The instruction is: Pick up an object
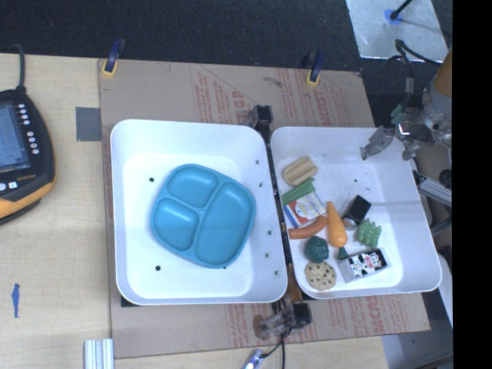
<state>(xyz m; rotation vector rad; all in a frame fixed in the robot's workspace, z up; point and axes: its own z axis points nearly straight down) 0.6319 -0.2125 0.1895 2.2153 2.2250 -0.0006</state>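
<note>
Over right bin's (400, 206) far right corner: gripper (390, 143), fingers spread, nothing between them. In right bin, well apart from gripper: carrot (336, 224), bread roll (299, 170), cookie (320, 274), black block (357, 207). In left bin (131, 206): blue plate (203, 215).

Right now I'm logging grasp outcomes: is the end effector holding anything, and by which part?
Nothing is held. The end effector sits above the right bin's far right corner with nothing between its fingers, apart from the toys.
</note>
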